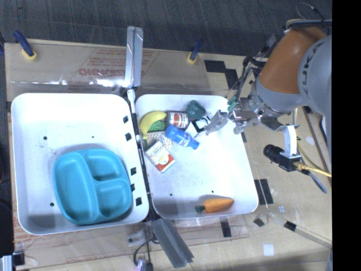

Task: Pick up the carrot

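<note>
The carrot (218, 204) lies in the right bin (211, 171), against its near wall. The claw (213, 124) hangs over that bin's far end, well apart from the carrot. I cannot tell how wide it gapes.

The brown counter (67, 58) spans the frame. Two white bins rest on it, one bin (34, 123) at centre left and the other bin (225, 168) beside it, centre right.

Robotics lab: grey-orange arm (293, 55), clamped bench (67, 61), two white bins (34, 112).
</note>
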### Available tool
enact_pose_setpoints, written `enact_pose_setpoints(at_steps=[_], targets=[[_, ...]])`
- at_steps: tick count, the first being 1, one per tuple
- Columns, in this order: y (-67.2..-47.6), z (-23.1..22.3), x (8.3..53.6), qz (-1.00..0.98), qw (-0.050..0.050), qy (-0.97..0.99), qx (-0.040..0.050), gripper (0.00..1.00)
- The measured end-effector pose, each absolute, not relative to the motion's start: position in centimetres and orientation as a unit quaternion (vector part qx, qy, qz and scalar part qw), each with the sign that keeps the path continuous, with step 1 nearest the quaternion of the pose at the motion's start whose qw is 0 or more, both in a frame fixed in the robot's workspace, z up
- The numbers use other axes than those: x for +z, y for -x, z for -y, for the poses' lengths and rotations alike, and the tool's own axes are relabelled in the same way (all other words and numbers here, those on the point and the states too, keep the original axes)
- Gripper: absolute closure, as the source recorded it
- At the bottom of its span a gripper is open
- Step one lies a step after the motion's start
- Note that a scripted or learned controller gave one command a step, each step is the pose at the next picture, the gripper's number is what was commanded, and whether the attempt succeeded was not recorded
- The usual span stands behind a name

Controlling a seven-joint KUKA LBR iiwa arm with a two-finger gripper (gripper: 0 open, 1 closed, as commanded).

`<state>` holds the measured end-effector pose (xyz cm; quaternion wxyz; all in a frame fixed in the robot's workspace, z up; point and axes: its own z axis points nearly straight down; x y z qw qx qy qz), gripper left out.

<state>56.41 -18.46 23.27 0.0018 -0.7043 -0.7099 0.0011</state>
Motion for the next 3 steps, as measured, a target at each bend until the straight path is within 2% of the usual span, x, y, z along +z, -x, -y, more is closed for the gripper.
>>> enact_pose_setpoints(at_steps=[1,2,3], targets=[[-53.9,16.1,13.7,0.662,0.002,0.749,0.0017,0.0],[-47.6,19.6,11.8,0.757,0.003,0.653,0.0006,0.0],[-47.6,20.9,9.1,0.819,0.002,0.573,0.0001,0.0]])
